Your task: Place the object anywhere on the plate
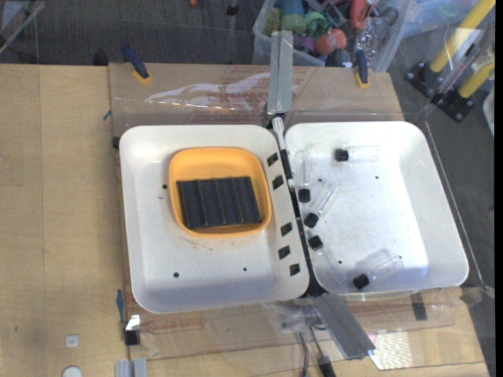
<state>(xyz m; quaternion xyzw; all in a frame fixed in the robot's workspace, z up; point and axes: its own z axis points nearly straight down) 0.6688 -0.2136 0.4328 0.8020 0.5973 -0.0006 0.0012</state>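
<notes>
A: We start at the left. The left bin (pixel 149 273) sits on the worktop (pixel 55 210), and in it we see the orange plate (pixel 220 162), roughly square with rounded corners.

B: And on the plate lies a dark ribbed block (pixel 218 203), flat, well inside the rim. We judge that to be the object, so as far as we can tell the placing is done.

A: We agree, with a caveat: the right bin (pixel 409 210) carries several clear vials with black caps, one near the top (pixel 354 155), a few close to the divider (pixel 310 210) and one near the front edge (pixel 376 267). If one of those were meant, the task would be open. We think the block is the likelier candidate.

B: What of the tool? We cannot tell whether it is wide, narrow or holding something, so we make no claim on it.

A: Then nothing seems left to do but confirm the block rests steady, which it appears to.

B: Any writing? We find no brand or label we can read. Beyond the worktop stands a clear tub of coloured bits (pixel 330 14), too small to read anything on.
</notes>
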